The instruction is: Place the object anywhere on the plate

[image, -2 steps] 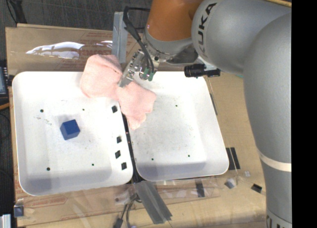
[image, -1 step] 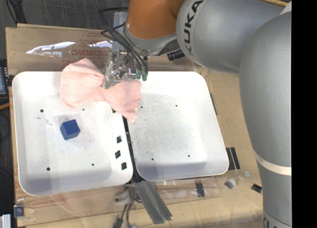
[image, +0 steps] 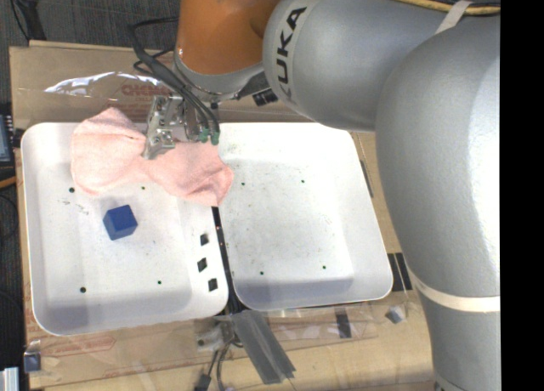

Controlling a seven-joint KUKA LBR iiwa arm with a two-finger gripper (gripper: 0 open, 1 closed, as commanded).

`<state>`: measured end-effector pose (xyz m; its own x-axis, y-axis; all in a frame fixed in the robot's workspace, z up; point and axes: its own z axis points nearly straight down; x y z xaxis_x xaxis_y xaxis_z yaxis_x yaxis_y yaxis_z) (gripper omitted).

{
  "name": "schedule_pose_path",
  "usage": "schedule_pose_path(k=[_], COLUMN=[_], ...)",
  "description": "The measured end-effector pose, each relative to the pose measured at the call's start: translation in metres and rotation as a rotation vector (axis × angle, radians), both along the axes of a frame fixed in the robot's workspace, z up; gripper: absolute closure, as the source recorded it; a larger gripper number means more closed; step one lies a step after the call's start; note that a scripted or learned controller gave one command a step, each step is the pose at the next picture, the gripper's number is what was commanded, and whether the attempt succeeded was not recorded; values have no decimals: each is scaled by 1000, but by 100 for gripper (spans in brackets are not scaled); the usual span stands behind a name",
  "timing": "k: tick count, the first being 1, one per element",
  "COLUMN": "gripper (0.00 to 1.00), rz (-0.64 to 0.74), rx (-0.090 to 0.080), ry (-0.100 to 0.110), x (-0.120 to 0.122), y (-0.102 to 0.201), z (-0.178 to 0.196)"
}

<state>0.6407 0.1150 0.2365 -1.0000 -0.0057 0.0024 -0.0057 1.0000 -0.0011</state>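
Observation:
A small blue cube [image: 120, 221] rests on the floor of the left bin [image: 119, 300], towards its middle left. A crumpled pink cloth [image: 102, 155] lies across the far part of that bin, and one end drapes over the divide towards the right bin. My gripper [image: 158, 143] reaches down at the cloth's middle and its tip meets the fabric there. It is above and to the right of the cube, well apart from it. The wrist hides the part of the cloth beneath it.
The right bin [image: 297, 211] lies beside the left one, under the arm's big grey links. A piece of clear plastic wrap [image: 102, 86] sits on the cardboard behind the left bin. Small black marks [image: 204, 253] dot the left bin's right wall.

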Motion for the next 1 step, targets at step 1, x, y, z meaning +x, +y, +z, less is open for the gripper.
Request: schedule_pose_path(k=[1], gripper=[0], rz=[0], rx=[0], ry=[-1], x=[0], y=[0], z=[0])
